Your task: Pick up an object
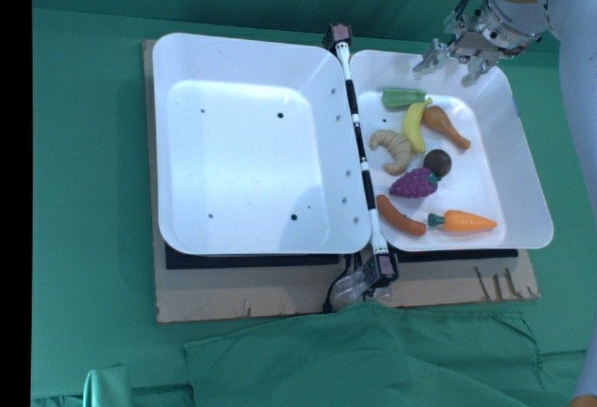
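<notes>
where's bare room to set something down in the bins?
Left bin: its whole floor is bare between its walls. Right bin: crowded through the middle, from the banana and croissant down to the grapes, sausage and carrot. Bare strip between drumstick and the right wall. Gripper hovers open over the far rim.

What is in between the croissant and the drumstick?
In the camera view, the yellow banana lies between the croissant and the drumstick.

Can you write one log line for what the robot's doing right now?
gripper: open, holding nothing | above right bin far edge | nearest: green vegetable, banana
</notes>
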Controlling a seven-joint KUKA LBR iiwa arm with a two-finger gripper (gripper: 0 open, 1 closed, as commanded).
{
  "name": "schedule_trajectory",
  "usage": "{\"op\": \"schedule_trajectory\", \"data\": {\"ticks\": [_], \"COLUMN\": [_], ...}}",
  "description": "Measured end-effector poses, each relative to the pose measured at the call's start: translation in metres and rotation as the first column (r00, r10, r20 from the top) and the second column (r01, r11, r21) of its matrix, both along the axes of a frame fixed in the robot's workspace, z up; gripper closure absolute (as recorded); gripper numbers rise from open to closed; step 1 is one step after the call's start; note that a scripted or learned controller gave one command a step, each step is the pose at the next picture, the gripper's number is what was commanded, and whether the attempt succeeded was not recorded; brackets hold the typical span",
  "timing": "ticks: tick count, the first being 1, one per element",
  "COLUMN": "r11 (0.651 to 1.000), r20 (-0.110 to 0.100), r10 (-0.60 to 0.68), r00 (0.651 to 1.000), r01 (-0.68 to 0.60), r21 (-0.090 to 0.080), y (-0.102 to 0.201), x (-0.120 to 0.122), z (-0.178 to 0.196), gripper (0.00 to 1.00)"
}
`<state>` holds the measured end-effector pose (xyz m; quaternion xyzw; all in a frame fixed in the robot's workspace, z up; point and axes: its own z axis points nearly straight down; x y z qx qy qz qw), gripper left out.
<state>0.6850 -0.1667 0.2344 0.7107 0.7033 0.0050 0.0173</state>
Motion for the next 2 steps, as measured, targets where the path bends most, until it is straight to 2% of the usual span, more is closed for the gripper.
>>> {"op": "schedule_trajectory", "data": {"ticks": [2], "r11": [1.000], "r20": [0.000], "r10": [0.000], "r00": [1.000], "r01": [0.000], "r21": [0.000], "y": [0.0000], "x": [0.0000], "z": [0.0000], "gripper": [0.00]}}
